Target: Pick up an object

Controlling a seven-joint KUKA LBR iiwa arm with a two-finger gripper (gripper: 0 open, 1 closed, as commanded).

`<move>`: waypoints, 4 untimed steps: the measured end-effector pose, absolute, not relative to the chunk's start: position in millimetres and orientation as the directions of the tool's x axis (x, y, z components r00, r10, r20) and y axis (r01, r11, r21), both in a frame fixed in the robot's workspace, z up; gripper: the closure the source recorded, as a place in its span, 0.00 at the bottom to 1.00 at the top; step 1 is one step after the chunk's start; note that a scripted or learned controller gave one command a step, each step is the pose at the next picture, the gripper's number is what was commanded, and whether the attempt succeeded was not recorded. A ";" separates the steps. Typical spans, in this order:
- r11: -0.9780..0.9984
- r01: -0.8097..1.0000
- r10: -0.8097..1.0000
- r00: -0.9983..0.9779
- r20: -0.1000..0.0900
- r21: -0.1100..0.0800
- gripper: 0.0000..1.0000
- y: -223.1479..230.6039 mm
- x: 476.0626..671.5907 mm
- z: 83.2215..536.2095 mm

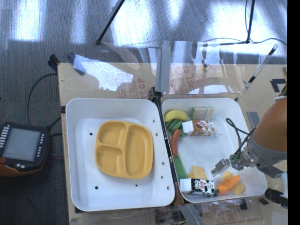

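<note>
— Where is the pincer?
— Low in the right bin, open and holding nothing, just beside the carrot.
— And the left bin?
— It holds a yellow plate.

A robotics lab: teach pendant on carpet, tripod legs, bench-mounted bins.

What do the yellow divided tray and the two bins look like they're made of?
Yellow tray: likely molded plastic, with smooth rounded compartments and a soft, dull sheen. Left bin and right bin: probably thin glossy white plastic, given the rounded corners and raised rims, though enamelled metal can't be ruled out.
</note>
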State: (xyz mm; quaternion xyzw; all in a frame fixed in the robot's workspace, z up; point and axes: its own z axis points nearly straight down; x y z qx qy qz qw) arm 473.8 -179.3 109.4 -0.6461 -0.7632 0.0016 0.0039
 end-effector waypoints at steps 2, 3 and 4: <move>-0.197 0.980 0.980 0.197 0.001 -0.003 0.00 -123.1 616.5 86.3; -0.293 0.956 0.956 0.292 -0.007 -0.027 0.00 -114.3 638.0 86.0; -0.285 0.958 0.959 0.284 -0.015 -0.042 1.00 -114.1 634.5 91.2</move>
